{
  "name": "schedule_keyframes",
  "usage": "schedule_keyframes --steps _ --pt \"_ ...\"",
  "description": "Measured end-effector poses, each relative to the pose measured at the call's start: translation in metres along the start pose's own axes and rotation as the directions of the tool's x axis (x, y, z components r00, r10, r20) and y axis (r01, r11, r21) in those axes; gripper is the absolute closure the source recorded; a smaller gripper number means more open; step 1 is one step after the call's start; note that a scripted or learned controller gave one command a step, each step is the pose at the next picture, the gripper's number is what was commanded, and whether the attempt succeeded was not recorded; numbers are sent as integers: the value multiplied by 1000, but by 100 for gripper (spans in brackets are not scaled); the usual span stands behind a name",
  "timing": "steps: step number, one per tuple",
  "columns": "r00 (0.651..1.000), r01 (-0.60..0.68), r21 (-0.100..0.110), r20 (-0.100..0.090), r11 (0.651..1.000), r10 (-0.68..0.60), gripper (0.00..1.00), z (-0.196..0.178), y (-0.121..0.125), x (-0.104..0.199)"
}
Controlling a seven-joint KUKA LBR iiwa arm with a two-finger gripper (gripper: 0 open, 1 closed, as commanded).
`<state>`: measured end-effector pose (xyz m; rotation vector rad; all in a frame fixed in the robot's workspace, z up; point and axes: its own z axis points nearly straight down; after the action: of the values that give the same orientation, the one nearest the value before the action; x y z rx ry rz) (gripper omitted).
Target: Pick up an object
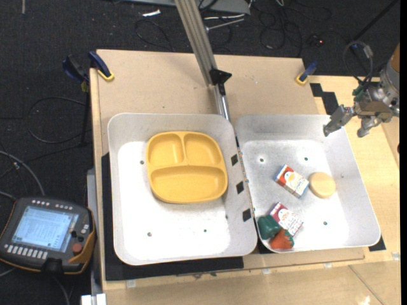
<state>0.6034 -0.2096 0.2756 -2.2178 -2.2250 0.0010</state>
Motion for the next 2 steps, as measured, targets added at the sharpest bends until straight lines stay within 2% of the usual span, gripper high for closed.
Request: schedule_keyframes --steps 1,2 --pt "1000 0 0 0 1000 0 0 0 0 0" --pt "1000 -1 4 -1 1000 1 0 45 5 0"
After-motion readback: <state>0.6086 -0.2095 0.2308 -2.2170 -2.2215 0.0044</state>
